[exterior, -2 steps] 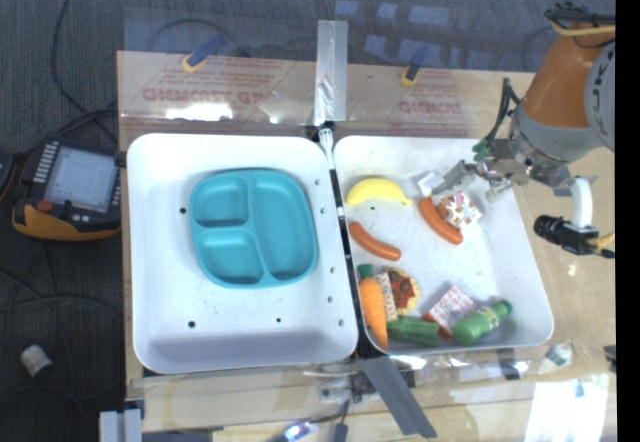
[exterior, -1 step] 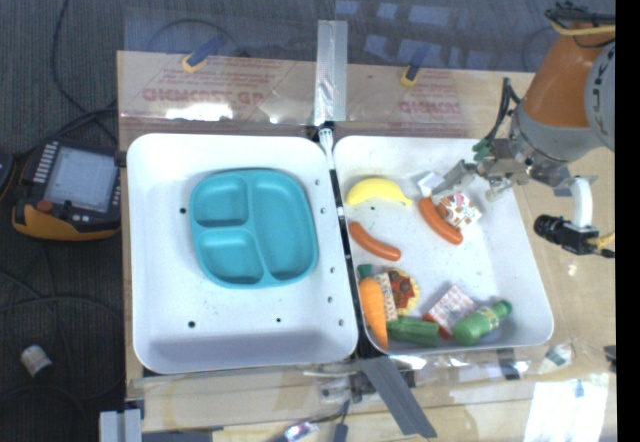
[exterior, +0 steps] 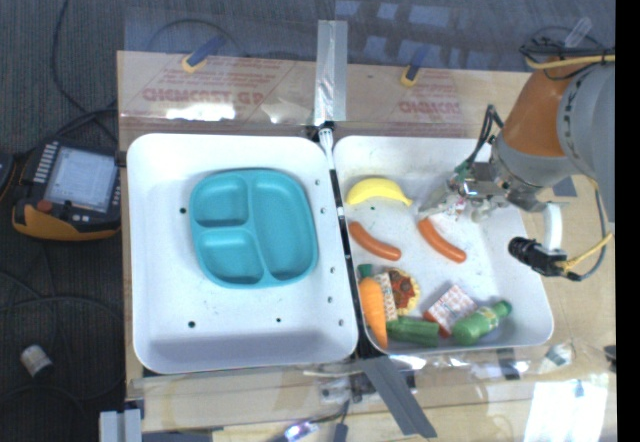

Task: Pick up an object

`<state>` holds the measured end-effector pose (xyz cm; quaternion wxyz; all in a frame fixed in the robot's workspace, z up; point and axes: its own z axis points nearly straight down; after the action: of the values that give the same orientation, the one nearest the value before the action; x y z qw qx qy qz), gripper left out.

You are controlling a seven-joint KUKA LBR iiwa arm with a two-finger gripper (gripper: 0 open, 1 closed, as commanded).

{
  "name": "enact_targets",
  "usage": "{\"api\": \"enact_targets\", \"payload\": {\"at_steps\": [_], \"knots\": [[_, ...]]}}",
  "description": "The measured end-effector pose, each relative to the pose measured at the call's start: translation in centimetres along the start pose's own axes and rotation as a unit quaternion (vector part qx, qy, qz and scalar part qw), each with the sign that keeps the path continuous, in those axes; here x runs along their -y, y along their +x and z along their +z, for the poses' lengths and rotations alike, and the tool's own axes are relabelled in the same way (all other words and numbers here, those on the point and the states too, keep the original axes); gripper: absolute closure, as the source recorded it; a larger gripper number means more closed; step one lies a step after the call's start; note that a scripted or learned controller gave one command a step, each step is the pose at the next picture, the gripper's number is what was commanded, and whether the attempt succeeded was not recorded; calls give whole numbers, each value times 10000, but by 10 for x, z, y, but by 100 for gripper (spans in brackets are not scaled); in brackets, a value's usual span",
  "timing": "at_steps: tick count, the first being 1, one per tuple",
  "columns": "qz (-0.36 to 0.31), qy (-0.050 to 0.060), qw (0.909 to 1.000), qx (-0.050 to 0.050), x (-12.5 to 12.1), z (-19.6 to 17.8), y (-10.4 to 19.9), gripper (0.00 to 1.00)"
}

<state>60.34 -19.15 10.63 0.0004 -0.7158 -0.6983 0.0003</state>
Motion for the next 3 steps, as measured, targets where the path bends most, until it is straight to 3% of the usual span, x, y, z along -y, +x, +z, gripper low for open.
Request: {"api": "enact_targets", "payload": {"at_steps": [1,2,3], "knots": [[0,4,10000,-2,0,0,0,0],[-465,-73,9989,39,39,16,21,0],[-469,-73,9989,17,38,6,23,100]]}}
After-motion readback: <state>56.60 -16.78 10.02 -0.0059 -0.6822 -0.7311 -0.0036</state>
